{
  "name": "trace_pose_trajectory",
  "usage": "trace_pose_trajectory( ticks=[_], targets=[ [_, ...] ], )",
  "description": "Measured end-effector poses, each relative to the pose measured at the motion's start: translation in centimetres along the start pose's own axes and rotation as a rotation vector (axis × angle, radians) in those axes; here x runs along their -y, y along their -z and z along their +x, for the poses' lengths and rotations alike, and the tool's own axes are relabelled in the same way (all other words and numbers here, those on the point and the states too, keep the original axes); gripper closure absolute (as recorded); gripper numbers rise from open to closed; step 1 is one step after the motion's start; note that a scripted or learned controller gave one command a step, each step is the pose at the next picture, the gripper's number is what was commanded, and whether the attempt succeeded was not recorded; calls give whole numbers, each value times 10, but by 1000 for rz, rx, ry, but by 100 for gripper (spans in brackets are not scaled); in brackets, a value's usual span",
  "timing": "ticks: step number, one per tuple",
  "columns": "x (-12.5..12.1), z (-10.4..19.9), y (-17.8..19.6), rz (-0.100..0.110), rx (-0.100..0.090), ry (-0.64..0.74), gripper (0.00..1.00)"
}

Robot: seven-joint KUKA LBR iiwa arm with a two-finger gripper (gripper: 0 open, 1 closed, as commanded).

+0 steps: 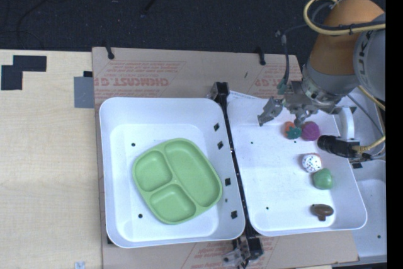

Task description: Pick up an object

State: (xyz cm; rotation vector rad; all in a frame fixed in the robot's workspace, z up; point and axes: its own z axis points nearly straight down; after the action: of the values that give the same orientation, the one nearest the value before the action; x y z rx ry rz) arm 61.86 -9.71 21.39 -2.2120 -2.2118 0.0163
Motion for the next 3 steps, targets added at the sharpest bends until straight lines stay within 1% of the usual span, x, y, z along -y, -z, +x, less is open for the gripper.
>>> trace_pose_trajectory(
  ticks=[1,2,3],
  targets=[
    [-3,0,8,-13,1,2,0],
    [1,-6,-53,-9,1,0,0],
    [-6,-1,-100,-11,1,2,0]
  ],
)
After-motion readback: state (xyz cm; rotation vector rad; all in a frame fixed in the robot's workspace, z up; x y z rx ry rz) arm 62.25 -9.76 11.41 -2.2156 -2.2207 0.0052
